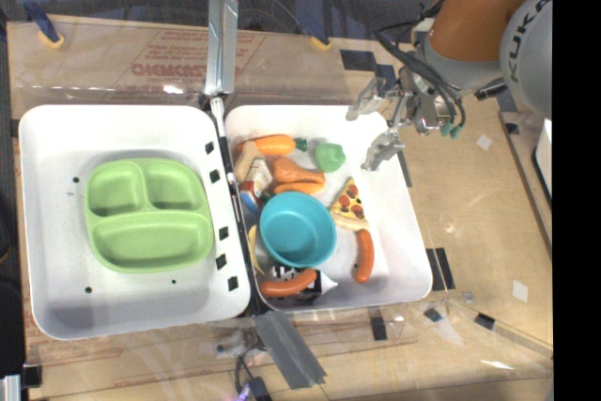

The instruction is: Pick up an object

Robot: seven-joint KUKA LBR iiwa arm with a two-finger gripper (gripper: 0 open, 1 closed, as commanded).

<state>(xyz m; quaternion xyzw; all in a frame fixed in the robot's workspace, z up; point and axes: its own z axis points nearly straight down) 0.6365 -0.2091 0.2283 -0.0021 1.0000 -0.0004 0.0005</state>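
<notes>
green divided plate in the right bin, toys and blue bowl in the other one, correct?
Not quite. The camera view shows the green divided plate in the left bin; the toys and the blue bowl sit in the right bin.

Right bin [399, 230] held piled toy food: teal bowl [297, 227] upright at center, carrot [272, 145] and green piece [330, 155] behind it. Pizza slice [348, 205] and sausage [363, 256] lay right of the bowl.

The right bin [413, 244] is crowded through its middle and left by a teal bowl [297, 228] and toy foods; bare floor is left along its right wall. In the left bin [38, 202], room is left around the green divided plate [147, 213].
</notes>
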